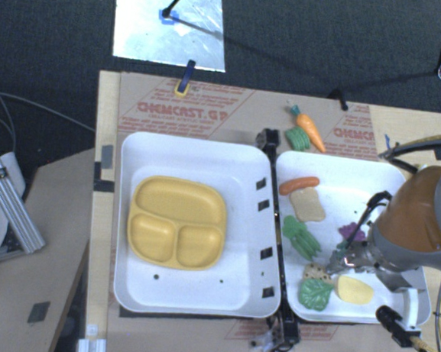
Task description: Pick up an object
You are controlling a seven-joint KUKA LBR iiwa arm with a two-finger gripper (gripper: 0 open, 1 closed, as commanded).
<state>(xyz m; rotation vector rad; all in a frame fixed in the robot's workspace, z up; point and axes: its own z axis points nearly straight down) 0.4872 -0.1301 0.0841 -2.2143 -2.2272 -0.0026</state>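
One pale yellow lemon slice (355,290), flat, beside fingers (341,260); finger state unclear.

Left bin (207,151): yellow divided tray (176,222). Right bin (358,180): orange sausage (299,185), tan bread slice (307,206), green pieces (301,237), (314,294), pale yellow slice (355,290). Gripper (340,260) low over right bin, near purple item (350,234). Toy carrot (310,129) on cardboard behind bins.

Even overhead light, glare on the foil sheet (171,20), slightly soft focus, perhaps mild noise.
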